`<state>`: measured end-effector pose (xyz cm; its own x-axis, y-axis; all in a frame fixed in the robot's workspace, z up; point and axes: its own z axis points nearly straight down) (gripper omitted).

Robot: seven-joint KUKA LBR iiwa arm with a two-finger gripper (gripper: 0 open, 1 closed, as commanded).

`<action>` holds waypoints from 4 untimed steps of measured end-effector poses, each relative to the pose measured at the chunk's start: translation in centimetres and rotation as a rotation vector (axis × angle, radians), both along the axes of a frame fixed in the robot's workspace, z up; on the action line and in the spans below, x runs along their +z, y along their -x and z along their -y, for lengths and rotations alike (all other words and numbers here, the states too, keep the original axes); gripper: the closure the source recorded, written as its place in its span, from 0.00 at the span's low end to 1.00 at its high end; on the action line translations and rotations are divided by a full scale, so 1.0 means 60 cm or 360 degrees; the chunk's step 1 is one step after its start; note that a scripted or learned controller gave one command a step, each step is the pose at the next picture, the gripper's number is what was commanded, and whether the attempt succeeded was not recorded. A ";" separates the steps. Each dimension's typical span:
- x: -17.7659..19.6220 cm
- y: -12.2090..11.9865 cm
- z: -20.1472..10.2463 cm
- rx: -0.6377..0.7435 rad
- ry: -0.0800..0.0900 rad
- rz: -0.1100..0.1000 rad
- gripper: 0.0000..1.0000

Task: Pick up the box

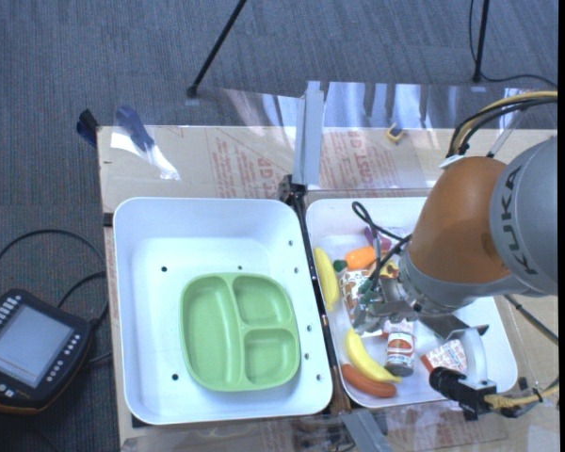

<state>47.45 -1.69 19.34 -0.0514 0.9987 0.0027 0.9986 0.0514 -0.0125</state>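
Observation:
The box (355, 286) looks like a small green and white printed carton lying in the right bin (325, 217), just below an orange carrot (361, 257). My gripper (375, 301) hangs low over the middle of that bin, right at the carton's right side and partly covering it. The orange band and grey wrist (466, 229) hide the bin's right half. I cannot make out whether the carton is held.
Around the gripper lie a yellow banana (326, 278), a second banana (367, 356), a sausage (367, 381), a small red-labelled bottle (400, 347) and a red and white packet (447, 354). The left bin (146, 252) holds a green divided plate (240, 330).

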 end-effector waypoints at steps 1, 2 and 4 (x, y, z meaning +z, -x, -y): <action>0.124 -0.045 -0.179 0.0091 0.0004 0.0011 1.00; -0.091 -0.053 -0.286 -0.0283 0.0009 0.0004 1.00; 0.070 -0.137 -0.307 0.0117 0.0005 0.0012 1.00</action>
